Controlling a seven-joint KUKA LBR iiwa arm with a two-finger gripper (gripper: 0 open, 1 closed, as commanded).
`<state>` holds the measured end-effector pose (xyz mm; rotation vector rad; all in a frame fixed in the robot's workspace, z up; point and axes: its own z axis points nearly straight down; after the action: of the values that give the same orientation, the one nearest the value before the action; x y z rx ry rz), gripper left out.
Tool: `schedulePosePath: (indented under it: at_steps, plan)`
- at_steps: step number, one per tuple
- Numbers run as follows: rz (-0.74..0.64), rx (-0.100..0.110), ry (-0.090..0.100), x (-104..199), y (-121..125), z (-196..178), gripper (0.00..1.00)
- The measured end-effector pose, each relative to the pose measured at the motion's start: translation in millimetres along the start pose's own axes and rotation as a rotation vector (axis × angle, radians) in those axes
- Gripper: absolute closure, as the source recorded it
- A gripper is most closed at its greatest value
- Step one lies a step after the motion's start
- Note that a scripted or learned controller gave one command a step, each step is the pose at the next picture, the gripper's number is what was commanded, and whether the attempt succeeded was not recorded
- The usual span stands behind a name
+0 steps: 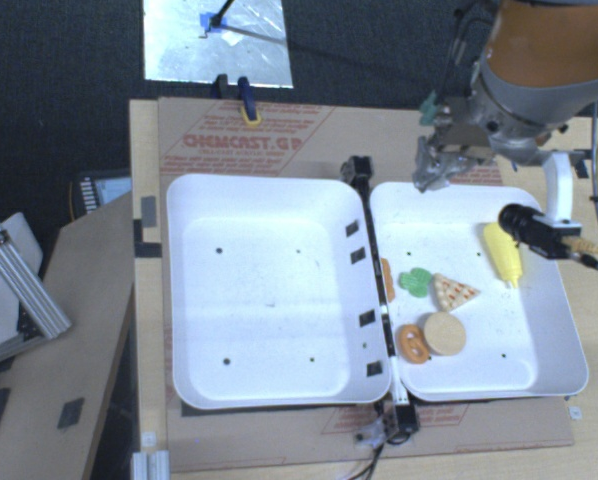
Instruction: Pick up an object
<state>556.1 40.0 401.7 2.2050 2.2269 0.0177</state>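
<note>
The right bin (539, 368) holds several small toy foods. A yellow corn cob (503, 250) lies near its right side. A green leafy piece (415, 281) and a pizza slice (454, 292) sit near the middle. A round tan cookie (445, 333) and a brown pretzel (412, 343) lie toward the front left. An orange piece (386, 279) rests against the bin's left wall. My gripper (434, 176) hangs over the back left edge of this bin, well above the objects, with nothing seen between its fingers.
The left bin (269, 288) stands beside the right one, joined by black clips (364, 258). A black cylindrical fitting (534, 228) on the arm reaches over the right bin beside the corn. A shiny metal sheet (217, 28) lies behind the bins.
</note>
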Motion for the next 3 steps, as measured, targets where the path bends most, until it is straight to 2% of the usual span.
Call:
schedulePosePath:
  at_steps: [1, 2, 3]
  plan:
    - [0.003, 0.012, -0.001, 18.0, -60.3, -19.4, 1.0]
    - [0.001, -0.003, 0.002, 52.3, -67.4, -141.7, 1.0]
    - [0.001, 0.008, -0.001, 50.5, -66.7, -145.6, 1.0]
